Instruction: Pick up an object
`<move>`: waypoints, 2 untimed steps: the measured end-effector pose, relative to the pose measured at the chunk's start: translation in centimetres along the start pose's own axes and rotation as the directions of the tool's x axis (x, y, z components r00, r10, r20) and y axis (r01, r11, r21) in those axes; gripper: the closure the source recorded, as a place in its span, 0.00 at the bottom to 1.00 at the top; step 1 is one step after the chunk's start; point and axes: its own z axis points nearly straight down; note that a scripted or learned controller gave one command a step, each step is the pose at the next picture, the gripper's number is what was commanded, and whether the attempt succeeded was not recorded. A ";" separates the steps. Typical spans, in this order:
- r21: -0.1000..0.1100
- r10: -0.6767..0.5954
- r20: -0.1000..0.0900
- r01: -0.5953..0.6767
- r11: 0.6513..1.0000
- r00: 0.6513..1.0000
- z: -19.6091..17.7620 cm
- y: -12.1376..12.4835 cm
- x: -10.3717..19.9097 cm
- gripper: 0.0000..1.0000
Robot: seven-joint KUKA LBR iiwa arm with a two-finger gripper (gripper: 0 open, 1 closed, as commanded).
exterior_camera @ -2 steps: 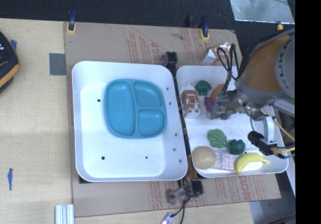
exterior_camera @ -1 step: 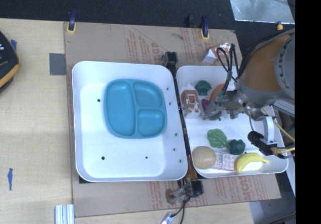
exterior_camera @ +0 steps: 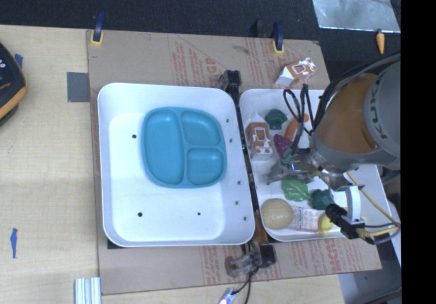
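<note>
White plastic bins sit side by side on a cardboard sheet (exterior_camera: 170, 57) clamped to the worktop. The left bin (exterior_camera: 116, 159) carries a blue divided plate (exterior_camera: 182, 146); the right bin (exterior_camera: 266, 101), toward the worktop's right edge, carries a heap of small toys. The grey and orange arm (exterior_camera: 354, 122) leans over that heap from the right, and its claw (exterior_camera: 300, 159) is low among the pieces at the bin's middle; whether it is spread or closed cannot be made out, and nothing is seen gripped.

Candidates for the pick lie all around it. A tan ball (exterior_camera: 276, 214) rests at the bin's near left corner, apart from most of the clutter. It looks light and perhaps soft, but its round shape would likely roll out of a pinch that is off centre, so a grip straight across its widest part seems best. Two green toys (exterior_camera: 296, 189) lie between the ball and the claw; they appear to be light, rigid moulded plastic with lumpy sides that offer good purchase, though they crowd each other. A brown and white packet-like toy (exterior_camera: 259, 139) lies against the bin's left wall, with little room on that side. A dark green piece (exterior_camera: 275, 118) sits beyond it, toward the far edge. None looks fragile; the risk, on this showing, is slipping or nudging a neighbour.
</note>
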 end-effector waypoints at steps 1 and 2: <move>-0.004 0.001 0.001 -0.001 1.000 1.000 -0.1 -0.4 -5.3 0.00; 0.000 -0.004 -0.001 0.004 1.000 1.000 0.0 -1.2 0.0 0.00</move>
